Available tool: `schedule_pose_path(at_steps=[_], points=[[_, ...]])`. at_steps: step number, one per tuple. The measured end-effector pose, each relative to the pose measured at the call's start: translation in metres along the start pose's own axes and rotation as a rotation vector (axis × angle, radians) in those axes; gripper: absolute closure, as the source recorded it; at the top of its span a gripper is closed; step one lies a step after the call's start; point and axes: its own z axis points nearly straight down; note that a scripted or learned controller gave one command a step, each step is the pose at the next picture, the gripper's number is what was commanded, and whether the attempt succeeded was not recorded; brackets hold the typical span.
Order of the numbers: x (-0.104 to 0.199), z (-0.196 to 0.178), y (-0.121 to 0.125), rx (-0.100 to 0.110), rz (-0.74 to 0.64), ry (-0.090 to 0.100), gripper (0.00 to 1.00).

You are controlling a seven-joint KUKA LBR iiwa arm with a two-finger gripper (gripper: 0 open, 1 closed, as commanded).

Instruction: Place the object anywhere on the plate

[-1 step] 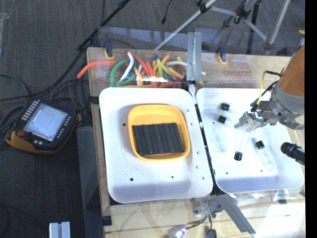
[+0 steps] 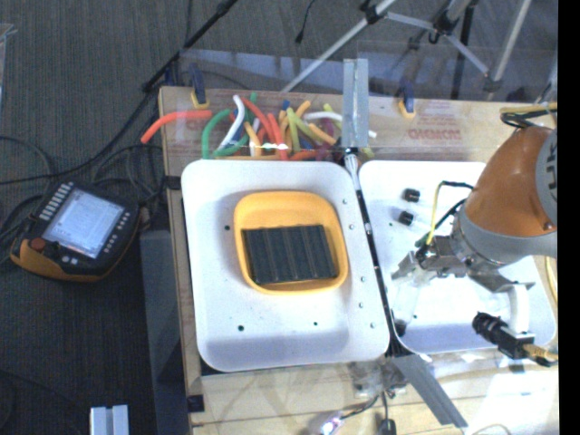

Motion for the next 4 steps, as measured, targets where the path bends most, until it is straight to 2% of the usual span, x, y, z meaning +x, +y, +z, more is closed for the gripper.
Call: schedule_pose_path(at_steps=[1,2,3,4], points=[[0.043,-0.018,0.002,-0.004,-0.222,-0.003,1.0],[0.071,-0.018,0.039,-0.003,-0.42,-0.003,1.0],[0.072,-0.017,0.039,-0.003,-0.42,-0.002,0.0],[0.046,-0.032,0.121,-0.004,-0.509,-0.002,0.0]])
